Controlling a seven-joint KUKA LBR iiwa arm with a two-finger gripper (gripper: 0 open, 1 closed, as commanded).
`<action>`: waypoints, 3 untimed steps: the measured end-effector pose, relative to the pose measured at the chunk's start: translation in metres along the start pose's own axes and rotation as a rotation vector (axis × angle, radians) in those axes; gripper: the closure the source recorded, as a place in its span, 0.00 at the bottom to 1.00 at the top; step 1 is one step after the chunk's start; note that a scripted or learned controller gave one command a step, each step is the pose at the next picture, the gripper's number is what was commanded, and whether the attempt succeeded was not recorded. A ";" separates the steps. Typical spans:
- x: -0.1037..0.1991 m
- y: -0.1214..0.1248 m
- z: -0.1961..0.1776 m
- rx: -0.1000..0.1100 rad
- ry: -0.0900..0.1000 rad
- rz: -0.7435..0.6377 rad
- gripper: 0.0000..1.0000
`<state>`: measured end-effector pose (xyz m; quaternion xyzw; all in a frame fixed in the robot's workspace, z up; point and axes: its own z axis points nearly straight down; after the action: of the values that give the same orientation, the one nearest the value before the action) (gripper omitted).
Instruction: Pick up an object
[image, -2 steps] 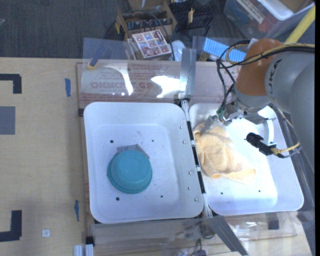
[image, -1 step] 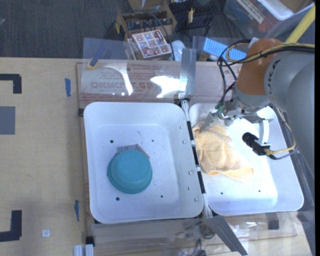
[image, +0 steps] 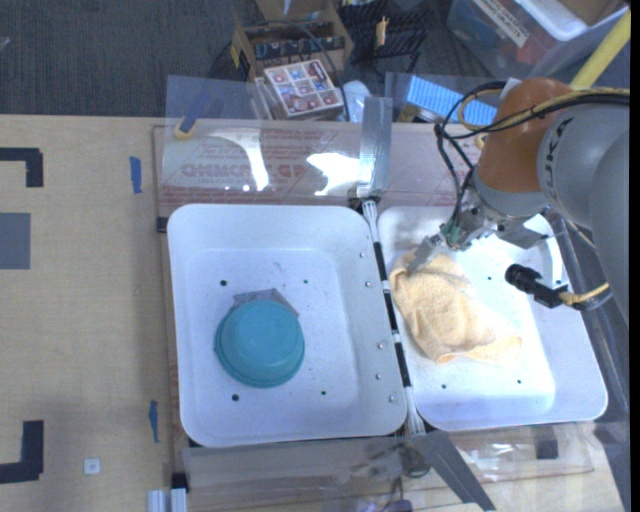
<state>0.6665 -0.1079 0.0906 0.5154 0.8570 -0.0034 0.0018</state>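
Note:
A crumpled yellow cloth (image: 450, 310) lies in the right bin (image: 560, 390), toward its left side. A teal bowl (image: 260, 343) sits upside down in the left bin (image: 200, 250), over a small grey patch. My gripper (image: 437, 249) hangs low over the upper left part of the right bin, its tip right at the cloth's top edge. The grey arm with its orange band (image: 520, 150) comes down from the upper right.
A metal divider (image: 385, 300) separates the two bins. A clear plastic sheet (image: 260, 165) lies behind the left bin. Boxes and a blue item (image: 432, 98) sit on the floor beyond the bench. Cables loop around the wrist.

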 end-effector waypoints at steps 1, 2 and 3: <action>0.002 0.004 0.000 -0.011 0.004 0.200 0.00; 0.002 0.004 0.000 -0.011 0.004 0.200 0.00; 0.000 0.005 -0.012 -0.019 -0.001 0.200 1.00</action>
<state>0.6713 -0.1052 0.1029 0.5981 0.8014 0.0048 0.0073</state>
